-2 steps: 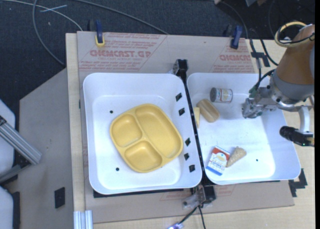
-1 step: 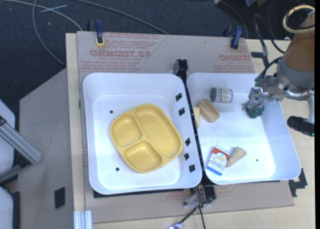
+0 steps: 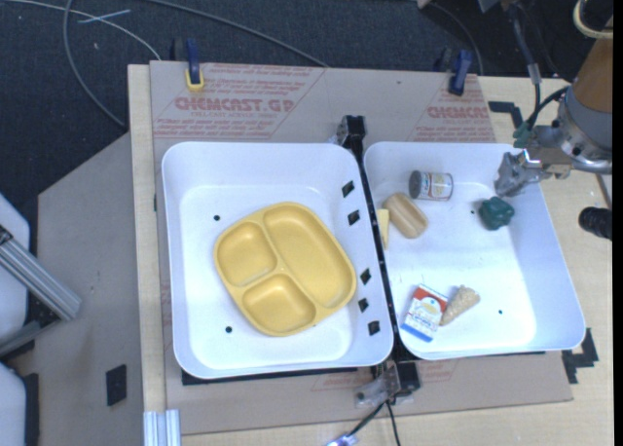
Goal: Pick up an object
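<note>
The fingers of the gripper point(image 3: 513, 178) hang at the upper right of the frame, over the right bin point(image 3: 545, 269); I cannot tell if they are spread or closed, and nothing shows between them. The nearest thing is a small green lump point(image 3: 495, 212), just below and a little left of the tips, compact, with no clear long axis. Further left lie a small can point(image 3: 431, 185) on its side and a tan roll point(image 3: 406, 216). The white floor around the lump is bare, so I judge there is room to come down.

Looks like a robotics lab: loose cables point(image 3: 107, 6) on dark carpet behind the clamped board point(image 3: 243, 103) under two white bins point(image 3: 180, 240).
</note>
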Robot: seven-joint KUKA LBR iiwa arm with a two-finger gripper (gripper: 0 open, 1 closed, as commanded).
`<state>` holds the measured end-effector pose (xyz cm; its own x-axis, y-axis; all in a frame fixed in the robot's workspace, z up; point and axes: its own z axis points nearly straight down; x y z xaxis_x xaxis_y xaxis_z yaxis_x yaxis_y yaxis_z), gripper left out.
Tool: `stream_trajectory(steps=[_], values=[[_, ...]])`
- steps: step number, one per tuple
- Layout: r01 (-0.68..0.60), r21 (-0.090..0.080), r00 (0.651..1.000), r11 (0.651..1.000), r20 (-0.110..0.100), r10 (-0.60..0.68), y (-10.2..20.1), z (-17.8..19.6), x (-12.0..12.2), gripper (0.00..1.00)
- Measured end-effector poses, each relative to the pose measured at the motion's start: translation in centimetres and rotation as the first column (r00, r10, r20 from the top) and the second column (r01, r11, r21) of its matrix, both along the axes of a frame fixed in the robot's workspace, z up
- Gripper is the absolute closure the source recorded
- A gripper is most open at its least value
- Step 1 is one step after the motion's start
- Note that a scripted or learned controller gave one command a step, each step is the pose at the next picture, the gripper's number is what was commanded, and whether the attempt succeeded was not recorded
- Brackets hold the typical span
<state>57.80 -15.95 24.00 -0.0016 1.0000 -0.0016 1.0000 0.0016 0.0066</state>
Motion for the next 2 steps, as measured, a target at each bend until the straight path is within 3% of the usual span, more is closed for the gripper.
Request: stream_trajectory(steps=[2], values=[[-0.004,0.005,1.0,1.0,-0.01,0.004,10.6,-0.8,2.3,1.0]])
